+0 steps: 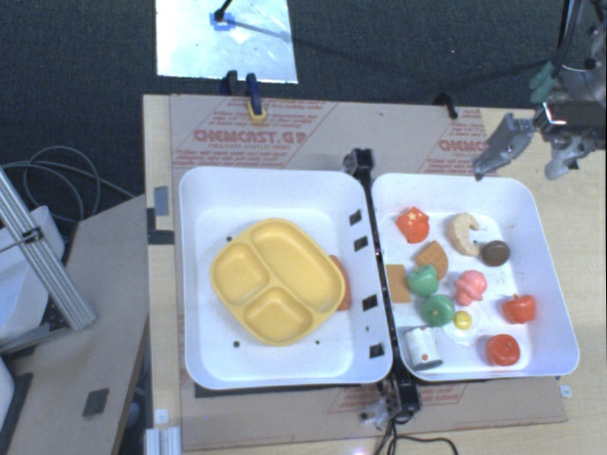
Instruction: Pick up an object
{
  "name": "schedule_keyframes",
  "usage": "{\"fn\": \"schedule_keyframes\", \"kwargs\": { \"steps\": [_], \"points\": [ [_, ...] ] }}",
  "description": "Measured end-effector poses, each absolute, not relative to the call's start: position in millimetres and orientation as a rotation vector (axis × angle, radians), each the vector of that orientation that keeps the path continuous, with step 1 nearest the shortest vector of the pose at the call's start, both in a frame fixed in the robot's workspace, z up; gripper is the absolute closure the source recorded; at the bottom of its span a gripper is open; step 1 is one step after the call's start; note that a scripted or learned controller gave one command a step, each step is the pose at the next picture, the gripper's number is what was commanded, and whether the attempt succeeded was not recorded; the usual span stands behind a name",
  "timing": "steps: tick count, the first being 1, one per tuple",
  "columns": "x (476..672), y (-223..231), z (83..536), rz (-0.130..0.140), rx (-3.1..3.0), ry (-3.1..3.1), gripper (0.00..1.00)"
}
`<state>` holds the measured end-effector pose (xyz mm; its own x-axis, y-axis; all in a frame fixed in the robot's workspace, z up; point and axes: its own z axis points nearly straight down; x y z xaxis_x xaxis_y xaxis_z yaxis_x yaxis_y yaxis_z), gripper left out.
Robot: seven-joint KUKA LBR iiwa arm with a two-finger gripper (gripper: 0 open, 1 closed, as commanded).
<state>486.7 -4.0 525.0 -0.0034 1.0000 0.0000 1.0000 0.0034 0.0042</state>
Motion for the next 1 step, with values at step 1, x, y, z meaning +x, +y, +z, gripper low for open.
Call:
{"fn": "schedule_keyframes", "kwargs": {
  "steps": [1],
  "points": [
    [525.7, 102.2, 525.8, 0.007, 2.205, 2.237, 0.00]
  ]
}}
